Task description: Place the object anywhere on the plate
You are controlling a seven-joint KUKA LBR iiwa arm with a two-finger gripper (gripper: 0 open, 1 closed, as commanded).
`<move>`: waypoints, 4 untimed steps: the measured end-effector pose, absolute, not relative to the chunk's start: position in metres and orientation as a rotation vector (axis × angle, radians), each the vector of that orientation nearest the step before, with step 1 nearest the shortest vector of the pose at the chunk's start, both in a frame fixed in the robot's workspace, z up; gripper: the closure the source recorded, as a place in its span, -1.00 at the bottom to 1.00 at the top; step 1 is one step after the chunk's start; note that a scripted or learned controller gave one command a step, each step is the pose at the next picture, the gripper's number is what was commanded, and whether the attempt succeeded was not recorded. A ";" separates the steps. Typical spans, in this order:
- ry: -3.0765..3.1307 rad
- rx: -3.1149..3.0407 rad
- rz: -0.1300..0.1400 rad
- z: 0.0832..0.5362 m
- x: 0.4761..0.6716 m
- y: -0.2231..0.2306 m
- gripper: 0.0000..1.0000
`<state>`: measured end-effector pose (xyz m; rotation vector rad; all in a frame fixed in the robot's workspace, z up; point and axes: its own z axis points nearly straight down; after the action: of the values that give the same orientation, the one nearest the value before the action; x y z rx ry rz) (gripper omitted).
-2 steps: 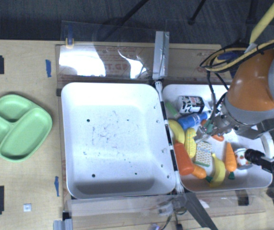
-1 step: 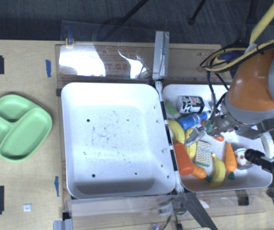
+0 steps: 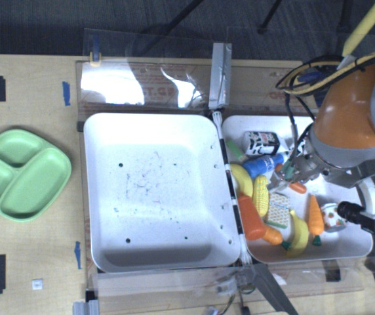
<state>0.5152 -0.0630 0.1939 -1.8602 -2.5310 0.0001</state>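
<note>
A green sectioned plate rests on the wooden bench at the far left, apart from both bins. The right bin holds a heap of toy food: a yellow corn cob, a yellow banana, two orange carrots, an orange-red piece, a blue bottle, a black-and-white carton and a waffle-like square. My gripper hangs low over the middle of this heap, just right of the blue bottle, under the orange wrist band.
The left bin lies between the plate and the right bin, with a raised divider between the two bins. A clear plastic sheet lies behind the left bin. Cables trail above the arm.
</note>
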 end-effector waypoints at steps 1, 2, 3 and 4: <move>-2.336 -2.096 0.002 0.188 0.496 -0.022 1.00; -2.526 -1.873 -0.001 0.201 0.512 -0.082 1.00; -2.461 -1.950 0.002 0.184 0.479 -0.007 1.00; -2.326 -2.111 0.000 0.184 0.479 -0.005 1.00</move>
<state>0.4792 -0.0047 0.1841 -2.1114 -2.3259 0.0003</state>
